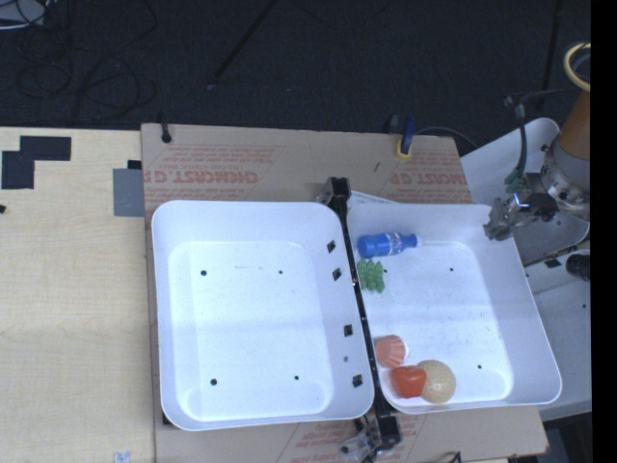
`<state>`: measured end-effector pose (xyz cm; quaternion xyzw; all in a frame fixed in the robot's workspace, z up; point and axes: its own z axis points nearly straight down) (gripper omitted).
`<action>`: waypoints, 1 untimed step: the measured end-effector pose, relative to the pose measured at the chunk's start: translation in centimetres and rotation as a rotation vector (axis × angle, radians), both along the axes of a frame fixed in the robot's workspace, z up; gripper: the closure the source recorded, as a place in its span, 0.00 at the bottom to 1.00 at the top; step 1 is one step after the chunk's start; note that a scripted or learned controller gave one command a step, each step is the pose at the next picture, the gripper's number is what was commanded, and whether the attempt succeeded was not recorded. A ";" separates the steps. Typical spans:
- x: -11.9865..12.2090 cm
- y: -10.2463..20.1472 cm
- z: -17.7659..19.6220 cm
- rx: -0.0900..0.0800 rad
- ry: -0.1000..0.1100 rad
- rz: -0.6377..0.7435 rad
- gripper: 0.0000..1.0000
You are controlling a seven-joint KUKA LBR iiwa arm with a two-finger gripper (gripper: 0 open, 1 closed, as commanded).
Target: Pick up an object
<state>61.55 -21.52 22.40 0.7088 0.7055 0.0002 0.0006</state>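
End effector (509, 210) is parked over the far right corner of the right bin (501, 355), can't tell how wide it's open, nothing visibly in it. The blue bottle (387, 244) lies near that bin's far left corner, green bit (371, 276) just beside it. Pink, red (409, 381) and yellowish (437, 380) pieces bunch at the near left corner.

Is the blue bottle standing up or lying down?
Lying down. The blue bottle rests on its side in the right bin, its length running across the view beside the green object.
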 end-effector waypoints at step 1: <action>-4.3 12.1 -0.3 0.007 0.007 0.014 1.00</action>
